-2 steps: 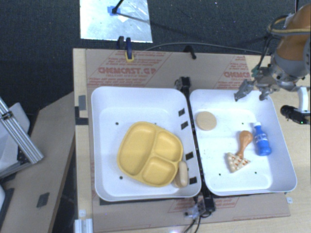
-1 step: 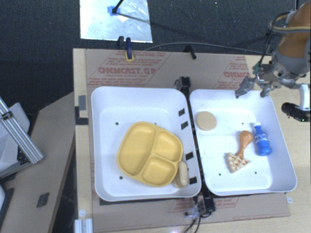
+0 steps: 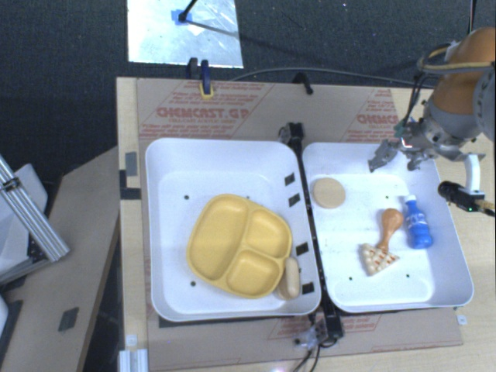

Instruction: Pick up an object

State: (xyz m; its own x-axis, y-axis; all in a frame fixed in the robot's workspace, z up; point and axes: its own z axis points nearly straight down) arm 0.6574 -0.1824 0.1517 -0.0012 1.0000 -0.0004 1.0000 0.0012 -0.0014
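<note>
End effector above the right bin, nothing picked up.
The end effector (image 3: 399,152) hangs over the far edge of the right bin (image 3: 449,285), fingers spread and empty. The blue bottle (image 3: 418,222), wooden spoon (image 3: 390,227) and round cookie (image 3: 328,193) lie inside this bin.

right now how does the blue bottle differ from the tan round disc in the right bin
The blue bottle is bright blue with a white cap; the tan round disc is plain beige. The bottle is long and lies on its side near the bin's right wall; the disc is flat and circular, near the divider at the bin's far left. Both rest in the right bin, apart from the gripper.
</note>
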